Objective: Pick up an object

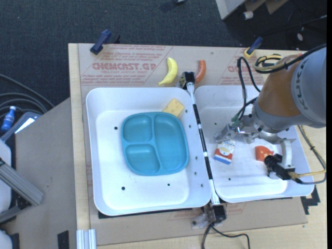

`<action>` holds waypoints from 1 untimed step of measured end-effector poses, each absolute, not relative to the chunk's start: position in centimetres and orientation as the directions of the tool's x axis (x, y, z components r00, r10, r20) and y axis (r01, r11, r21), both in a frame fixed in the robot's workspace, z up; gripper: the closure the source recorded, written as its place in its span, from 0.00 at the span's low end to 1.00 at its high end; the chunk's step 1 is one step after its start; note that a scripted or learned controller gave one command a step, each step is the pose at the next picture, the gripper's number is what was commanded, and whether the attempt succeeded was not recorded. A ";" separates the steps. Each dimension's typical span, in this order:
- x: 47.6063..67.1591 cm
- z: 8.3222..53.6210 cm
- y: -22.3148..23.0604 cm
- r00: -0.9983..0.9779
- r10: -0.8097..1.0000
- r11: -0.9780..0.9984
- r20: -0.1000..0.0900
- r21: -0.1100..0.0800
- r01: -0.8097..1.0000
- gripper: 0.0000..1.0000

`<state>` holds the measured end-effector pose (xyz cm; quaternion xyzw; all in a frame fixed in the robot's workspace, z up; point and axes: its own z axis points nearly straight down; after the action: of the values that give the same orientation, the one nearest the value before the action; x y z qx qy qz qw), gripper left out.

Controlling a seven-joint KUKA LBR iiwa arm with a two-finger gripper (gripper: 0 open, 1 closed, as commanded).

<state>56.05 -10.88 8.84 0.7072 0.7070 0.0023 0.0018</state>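
Observation:
In the right bin [244, 188] lies a small white carton [224, 153] with red and blue print, near the bin's left wall. An orange-red object [263, 152] rests to its right, partly under the arm. My gripper [229, 133] hangs low over the right bin, just above and slightly behind the carton, with the grey and orange arm [290, 95] reaching in from the right. Nothing shows in its grasp. In the left bin [104, 154] sits a blue divided plate [154, 142], with a tan block [174, 108] at the plate's far edge.
A yellow banana [168, 71] and an orange carrot-like piece [200, 70] lie on the bench behind the bins. Blue clamps [101, 41] hold the board's far edge. Black cables [280, 171] trail over the right bin's near right corner.

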 end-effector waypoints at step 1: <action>62.5 8.9 -15.7 0.000 1.000 0.000 -0.003 0.011 1.000 0.00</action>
<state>62.54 -15.67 8.92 0.7073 0.7069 0.0029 0.0046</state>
